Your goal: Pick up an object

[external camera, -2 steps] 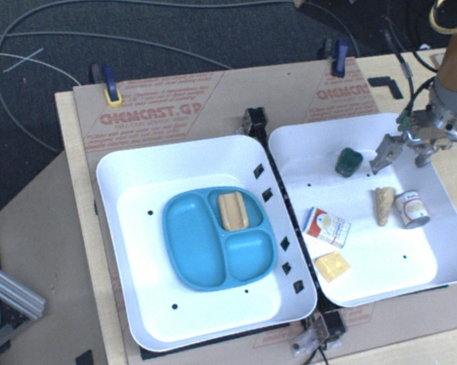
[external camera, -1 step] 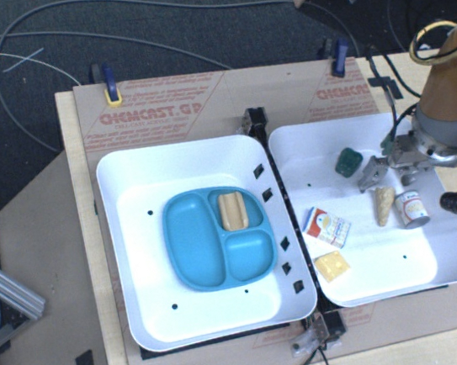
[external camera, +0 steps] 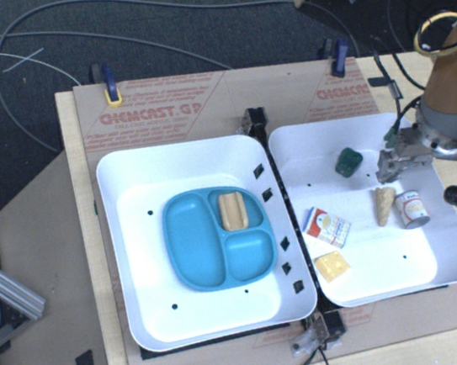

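Hanging over the right bin [external camera: 371, 279], the hand [external camera: 392, 163] has the tan wedge [external camera: 383, 204] just below it in the view, its long side running up and down (the small can [external camera: 412, 209] sits beside it). Whether the hand is released or clenched, I cannot tell.

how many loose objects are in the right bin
5. A dark green block near the back, a tan wedge and small can mid-right, a red-and-white packet mid-left, a yellow piece in front. The arm may hide more.
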